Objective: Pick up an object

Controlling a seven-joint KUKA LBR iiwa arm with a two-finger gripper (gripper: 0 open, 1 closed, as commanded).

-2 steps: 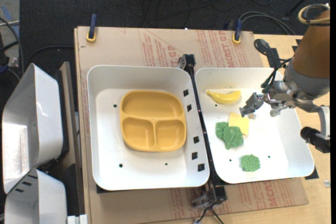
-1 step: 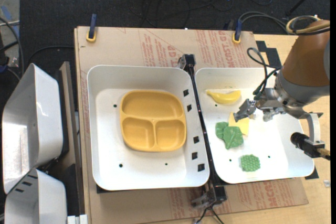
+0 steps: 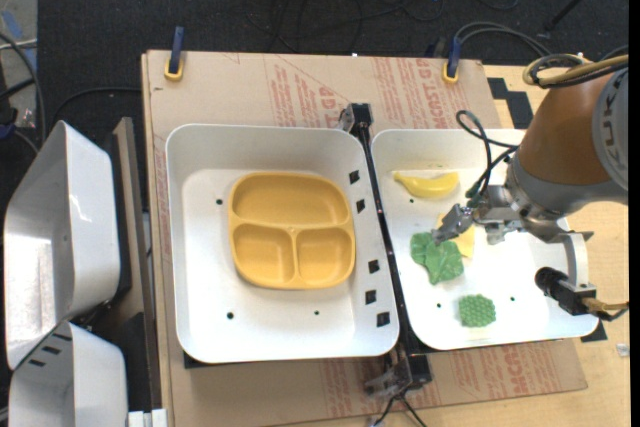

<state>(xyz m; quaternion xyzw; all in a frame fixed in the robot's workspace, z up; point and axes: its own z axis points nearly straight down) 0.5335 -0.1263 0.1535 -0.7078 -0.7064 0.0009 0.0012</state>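
**Claw low over right bin, next to green leafy piece**

Cardboard-topped bench point(image 3: 300, 80) sat on dark carpet with loose cables, two white bins side by side on it. Claw point(image 3: 452, 222) was down inside the right bin point(image 3: 520, 315), arm point(image 3: 575, 140) coming in from the right. Its finger spread couldn't be read from this angle, and nothing was visibly held between them. Green leafy piece point(image 3: 438, 257) lay just below the claw tips, touching or nearly so; can't tell which. Small yellow bit point(image 3: 466, 246) sat just below-right of the claw, against the leafy piece. Yellow banana-like piece point(image 3: 427, 183) lay above and slightly left of the claw, near. Green bumpy round piece point(image 3: 477, 311) lay farther below, apart. Left bin point(image 3: 200, 315), well left of the claw, held a yellow divided tray point(image 3: 292, 229).
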